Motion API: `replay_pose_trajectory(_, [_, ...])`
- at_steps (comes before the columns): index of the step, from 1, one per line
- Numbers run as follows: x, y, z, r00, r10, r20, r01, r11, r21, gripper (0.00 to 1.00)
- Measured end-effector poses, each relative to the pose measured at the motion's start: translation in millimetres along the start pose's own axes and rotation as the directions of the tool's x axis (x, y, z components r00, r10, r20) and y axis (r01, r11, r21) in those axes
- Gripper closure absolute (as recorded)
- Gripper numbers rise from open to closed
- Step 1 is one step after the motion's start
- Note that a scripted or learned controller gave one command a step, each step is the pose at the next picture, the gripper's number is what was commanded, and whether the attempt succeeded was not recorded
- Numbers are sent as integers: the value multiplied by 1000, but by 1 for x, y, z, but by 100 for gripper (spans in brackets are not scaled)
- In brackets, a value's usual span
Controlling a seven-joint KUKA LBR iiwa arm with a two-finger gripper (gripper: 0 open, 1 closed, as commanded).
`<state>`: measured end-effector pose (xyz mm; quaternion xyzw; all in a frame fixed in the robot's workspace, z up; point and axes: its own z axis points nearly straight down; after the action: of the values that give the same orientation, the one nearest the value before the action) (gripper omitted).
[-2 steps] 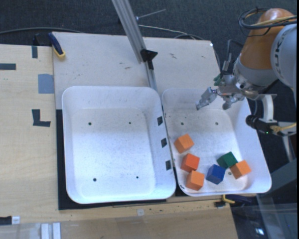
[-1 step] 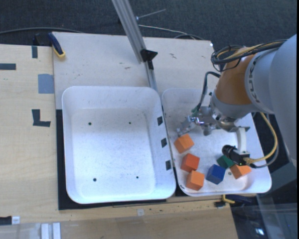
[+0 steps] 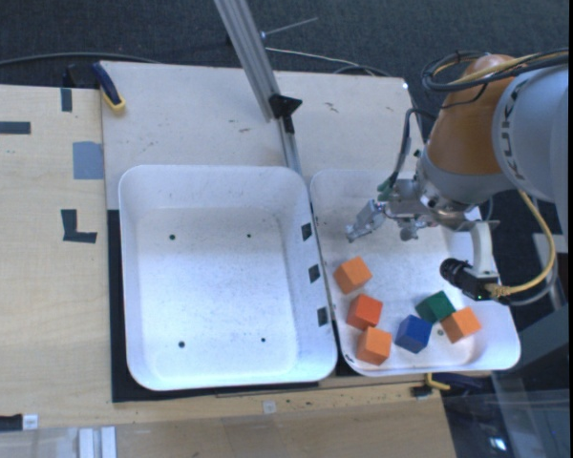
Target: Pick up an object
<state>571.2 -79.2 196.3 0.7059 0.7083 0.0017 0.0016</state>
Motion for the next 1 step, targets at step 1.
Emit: replay_pose_trajectory(1, [-16,-15,107,1000,2,-1,-2,1000,8,0])
